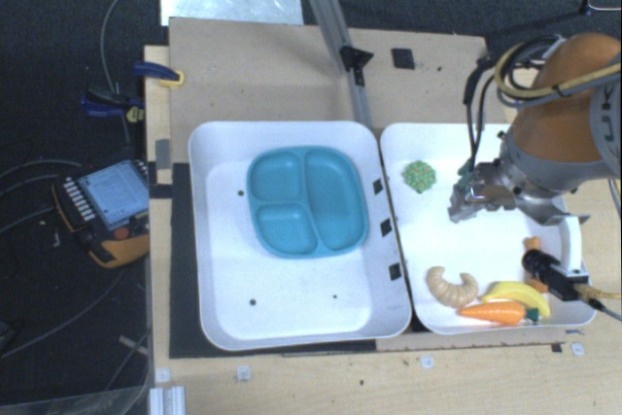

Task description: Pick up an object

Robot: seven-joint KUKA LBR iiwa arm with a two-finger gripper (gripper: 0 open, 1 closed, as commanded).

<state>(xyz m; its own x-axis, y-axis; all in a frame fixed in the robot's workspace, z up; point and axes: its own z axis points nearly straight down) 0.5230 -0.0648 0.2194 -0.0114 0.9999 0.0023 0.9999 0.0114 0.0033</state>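
Observation:
The right bin (442,146) holds a green bumpy ball (420,176) near its far left. Along its near edge lie a tan curled piece (452,286), a yellow banana (517,293) and an orange carrot (494,311). My gripper (467,201) hangs over the middle of this bin, right of the green ball and above the tan piece, apart from both. I see nothing held in it. The arm's orange and grey body hides the bin's right side.
The left bin (219,258) bears a blue divided plate (308,200). A grey pole (330,10) slants down to the ridge between the bins. Cables and a small device (107,199) lie off the bench at the left.

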